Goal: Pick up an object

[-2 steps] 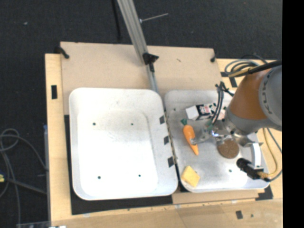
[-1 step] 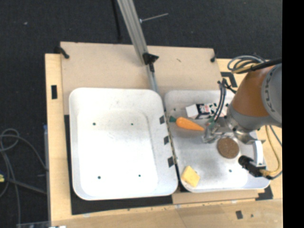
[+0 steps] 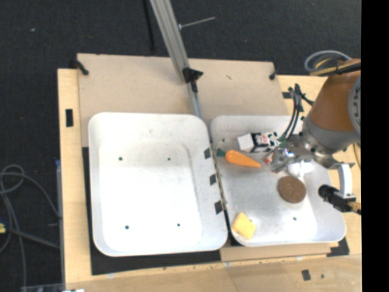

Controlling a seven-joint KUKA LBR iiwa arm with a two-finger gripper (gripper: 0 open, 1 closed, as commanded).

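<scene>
Reaching in from the right, the grey arm [image 3: 331, 117] with its orange band lowers its claw [image 3: 284, 158] into the right-hand white bin [image 3: 328, 227], over the bin's upper middle. Whether the claw is spread or pressed together cannot be made out; the metal parts there blur into a bright, cluttered patch.

Just left of the claw lies an orange carrot-shaped object [image 3: 243, 159], smooth and tapered, with a small green tip at its left end; it seems to reach up to the claw, though contact cannot be judged. Above and left of the claw sits a small white boxy item [image 3: 255, 140] with dark and red markings, its right end hidden among the cables. Directly below the claw rests a round brown disc [image 3: 292, 190] with a rough, cork-like face. Farther down and to the left, a yellow sponge-like block [image 3: 244, 225] lies at the bin's lower left corner.

Well to the left of the claw, the other white bin [image 3: 103, 132] is shallow, with rounded corners and a matte, faintly scuffed floor.
</scene>
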